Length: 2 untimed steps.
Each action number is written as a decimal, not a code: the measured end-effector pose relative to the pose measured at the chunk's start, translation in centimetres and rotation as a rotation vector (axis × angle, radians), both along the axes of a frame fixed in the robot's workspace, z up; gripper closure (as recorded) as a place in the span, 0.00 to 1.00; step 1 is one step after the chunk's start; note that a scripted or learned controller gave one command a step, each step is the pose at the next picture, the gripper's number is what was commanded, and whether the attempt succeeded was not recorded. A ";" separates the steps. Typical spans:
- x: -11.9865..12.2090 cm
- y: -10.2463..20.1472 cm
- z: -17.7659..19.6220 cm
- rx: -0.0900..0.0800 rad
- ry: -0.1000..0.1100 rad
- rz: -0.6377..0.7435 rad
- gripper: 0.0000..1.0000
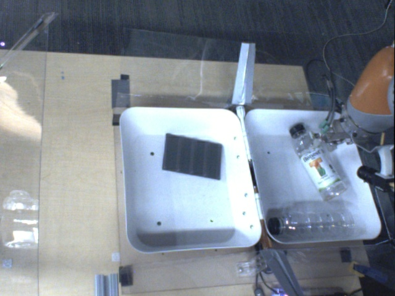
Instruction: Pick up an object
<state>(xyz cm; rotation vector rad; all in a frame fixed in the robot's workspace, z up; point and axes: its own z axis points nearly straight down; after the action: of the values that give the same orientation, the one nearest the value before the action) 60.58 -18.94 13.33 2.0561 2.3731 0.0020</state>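
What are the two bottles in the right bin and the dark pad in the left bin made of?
Labelled bottle: likely clear glossy plastic, the bin showing through it. Long bottle: clear ribbed plastic, dark cap. Dark pad: matte, ridged, maybe rubber or foam.

Two clear bottles (316,163) (311,223) lie flat in the right bin (271,165) (one apparently labelled).

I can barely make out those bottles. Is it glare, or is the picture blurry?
Camera view: soft overall; the clear plastic bottles blend into the white right bin; bright glare at the left on the wooden bench.
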 end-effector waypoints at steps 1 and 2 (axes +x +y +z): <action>3.6 -1.5 -4.6 -0.002 -0.007 0.101 0.00; 3.9 -1.4 -3.2 -0.005 -0.015 0.106 1.00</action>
<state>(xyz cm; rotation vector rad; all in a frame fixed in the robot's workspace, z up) 64.50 -20.31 10.09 1.9187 2.4674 0.0108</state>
